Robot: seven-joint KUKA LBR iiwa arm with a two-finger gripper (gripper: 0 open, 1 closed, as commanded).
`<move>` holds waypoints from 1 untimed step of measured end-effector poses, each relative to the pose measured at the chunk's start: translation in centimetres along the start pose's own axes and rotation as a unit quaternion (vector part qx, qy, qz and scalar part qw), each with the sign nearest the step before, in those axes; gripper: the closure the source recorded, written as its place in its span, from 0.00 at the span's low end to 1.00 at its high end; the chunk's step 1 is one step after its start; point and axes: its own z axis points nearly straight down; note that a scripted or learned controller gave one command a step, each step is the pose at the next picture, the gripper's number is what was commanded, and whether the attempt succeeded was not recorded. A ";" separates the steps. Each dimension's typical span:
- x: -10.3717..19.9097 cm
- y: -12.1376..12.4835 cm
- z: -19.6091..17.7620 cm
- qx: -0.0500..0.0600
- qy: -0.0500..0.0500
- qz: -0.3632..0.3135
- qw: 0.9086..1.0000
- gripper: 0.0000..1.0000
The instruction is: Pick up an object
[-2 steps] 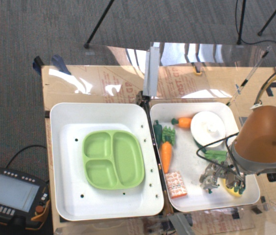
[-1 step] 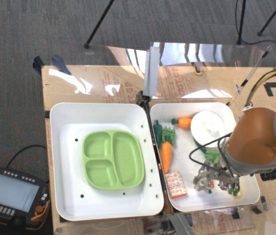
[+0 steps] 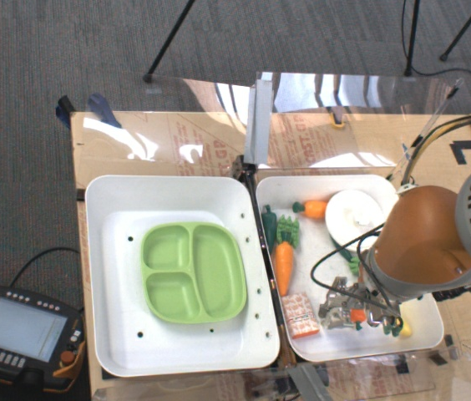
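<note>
The gripper (image 3: pixel 361 312) hangs low in the right bin (image 3: pixel 419 341) beside a small carton (image 3: pixel 301 316); a carrot (image 3: pixel 284 266) lies near. Whether its fingers are spread, I cannot tell.

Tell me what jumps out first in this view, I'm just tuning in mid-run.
The green divided plate lies alone in the left bin. The orange band of the arm looms over the right bin, with the gripper low near its front edge. In that bin lie two carrots, a white round plate and a small orange-and-white box.
</note>
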 end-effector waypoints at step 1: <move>0.1 0.6 0.0 0.000 0.001 0.112 0.994 1.00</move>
